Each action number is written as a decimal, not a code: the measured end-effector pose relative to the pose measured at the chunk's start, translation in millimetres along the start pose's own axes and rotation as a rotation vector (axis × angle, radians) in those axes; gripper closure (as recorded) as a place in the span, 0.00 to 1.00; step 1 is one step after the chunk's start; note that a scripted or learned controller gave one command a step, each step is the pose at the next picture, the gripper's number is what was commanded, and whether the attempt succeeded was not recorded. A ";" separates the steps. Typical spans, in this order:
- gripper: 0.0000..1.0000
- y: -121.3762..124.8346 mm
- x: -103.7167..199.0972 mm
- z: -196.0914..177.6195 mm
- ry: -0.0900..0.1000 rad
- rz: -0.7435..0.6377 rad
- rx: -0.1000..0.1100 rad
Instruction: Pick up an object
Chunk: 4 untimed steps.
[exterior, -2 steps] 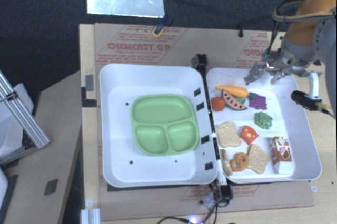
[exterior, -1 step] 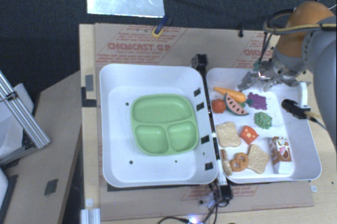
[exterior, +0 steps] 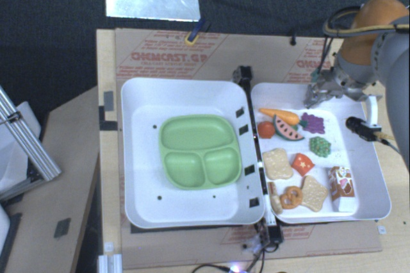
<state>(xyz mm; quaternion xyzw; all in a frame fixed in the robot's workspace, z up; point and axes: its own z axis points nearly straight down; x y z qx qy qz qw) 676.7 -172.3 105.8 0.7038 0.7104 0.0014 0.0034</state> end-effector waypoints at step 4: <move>1.00 0.2 48.7 -113.0 0.003 0.001 0.005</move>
